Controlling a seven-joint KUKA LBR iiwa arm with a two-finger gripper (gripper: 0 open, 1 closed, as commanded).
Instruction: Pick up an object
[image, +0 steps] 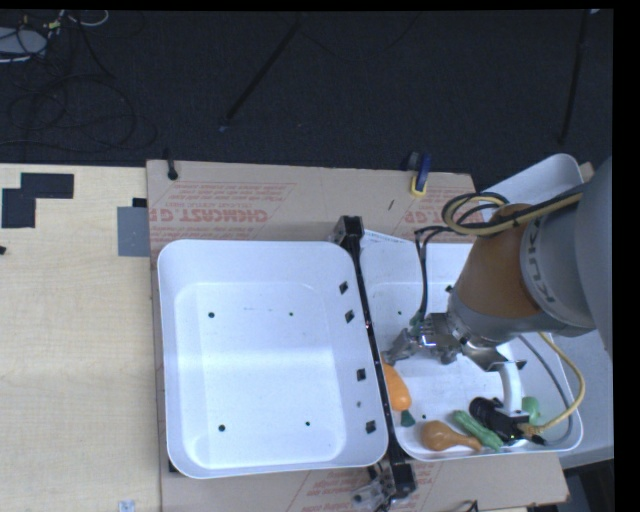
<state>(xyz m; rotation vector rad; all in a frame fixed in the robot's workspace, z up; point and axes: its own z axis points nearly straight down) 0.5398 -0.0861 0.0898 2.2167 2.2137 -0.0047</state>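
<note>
My gripper (412, 345) hangs low in the right bin (395, 262), close to its left wall, with the grey arm and its orange band (497, 275) reaching in from the right. An orange carrot-like object (398, 389) lies against the left wall just in front of the gripper, apart from it. Near the front rim rests a tan pear-shaped object (446, 436). Some green pieces (484, 427) sit to its right, partly hidden by the wrist's parts. Nothing shows between the gripper's fingers.
The left bin (180, 300) stands beside the right one, and a black divider strip (362, 320) runs between them. Both bins rest on cardboard (280, 195). A blue and yellow clamp (420, 172) sits at the cardboard's far edge.
</note>
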